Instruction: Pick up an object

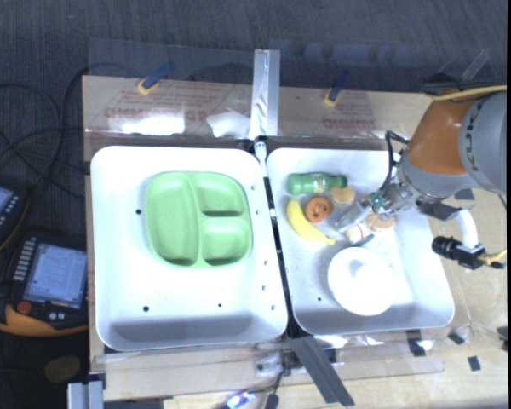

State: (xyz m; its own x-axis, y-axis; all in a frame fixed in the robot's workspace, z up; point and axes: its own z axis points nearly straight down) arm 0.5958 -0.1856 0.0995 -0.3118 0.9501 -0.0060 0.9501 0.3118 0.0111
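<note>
Big picture first: two white bins side by side, and the action is all in the right bin (426, 301), where the grey arm (481, 147) with its orange band leans in from the right. The left bin (119, 296) carries just a green divided plate (198, 217), well apart from the play.

Next down in size, a white bowl (362, 279) sits near the front of the right bin. Behind it lies a yellow banana (305, 221), curved along the left side, with a green bottle (315, 182) on its side just beyond and a small orange round piece (318, 208) tucked between them. A tan bit (342, 195) rests near the bottle's end.

Now the gripper (373, 210): it's low in the bin, right of that cluster and just behind the bowl, down among some small pale pieces (380, 222). Whether it is apart or together, I cannot tell — the wrist hardware blurs it, and nothing plainly sits in its grasp.

My read: this is the reach-and-close stage, no pick yet confirmed. The next move calls for a firm close on one of those small pieces beside the tip, then a straight lift clear of the bowl's rim; the crowding there looks like the risk
</note>
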